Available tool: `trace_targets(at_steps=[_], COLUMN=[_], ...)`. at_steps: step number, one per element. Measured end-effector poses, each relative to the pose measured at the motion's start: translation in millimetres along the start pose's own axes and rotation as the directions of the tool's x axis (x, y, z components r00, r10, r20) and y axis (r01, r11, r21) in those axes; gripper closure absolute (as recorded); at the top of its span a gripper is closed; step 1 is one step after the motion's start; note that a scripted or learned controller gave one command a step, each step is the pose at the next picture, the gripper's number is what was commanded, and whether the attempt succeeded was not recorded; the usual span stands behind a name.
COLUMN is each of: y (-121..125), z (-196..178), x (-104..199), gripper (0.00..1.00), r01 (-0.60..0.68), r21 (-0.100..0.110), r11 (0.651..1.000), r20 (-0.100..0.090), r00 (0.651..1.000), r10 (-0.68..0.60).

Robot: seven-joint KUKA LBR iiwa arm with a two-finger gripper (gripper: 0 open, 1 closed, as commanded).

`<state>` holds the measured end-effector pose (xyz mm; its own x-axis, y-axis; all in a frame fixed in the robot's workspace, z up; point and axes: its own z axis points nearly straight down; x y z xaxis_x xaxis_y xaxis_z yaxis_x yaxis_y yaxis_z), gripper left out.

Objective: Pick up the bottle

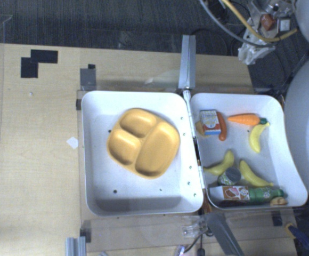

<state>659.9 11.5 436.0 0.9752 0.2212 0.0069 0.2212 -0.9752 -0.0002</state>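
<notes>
1. The bottle (252,194), green with a red-and-white label, lies on its side along the near wall of the right bin (276,106), close to the bin's near right corner.
2. Just beside it, toward the far side, lie a banana (253,176), a second banana (221,165) and a small dark round thing (232,175); they look to be touching or nearly touching the bottle.
3. Farther back in that bin sit a small carton (210,121), a carrot (245,119), a third banana (257,136) and a reddish sausage-like piece (222,130).
4. The left bin (98,143) holds a yellow three-part tray (144,142).
5. The gripper (254,51) hangs beyond the far edge of the desk (37,143), well apart from the bottle; whether it is released or clenched cannot be told.
6. Judged from this, nothing of the pick is done: approach, descent, grasp and lift are all left.
7. Room is tight: the wall blocks one side and the bananas crowd the other, so the freest access seems to be from above.
</notes>
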Motion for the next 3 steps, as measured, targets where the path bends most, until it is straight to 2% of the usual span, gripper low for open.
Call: trace_targets(at_steps=[1, 2, 3], y=[0.2, -111.2, -179.0], z=[-11.8, 0.3, 4.1], x=[0.8, 1.7, 6.9], gripper=[1.0, 1.0, 1.0], r01=[0.001, -0.019, -0.007], r21=[0.0, 0.001, 0.001], r11=[1.0, 1.0, 1.0], r20=[-0.006, 0.002, 0.001], r00=[1.0, 1.0, 1.0], r10=[-0.001, 0.019, 0.007])
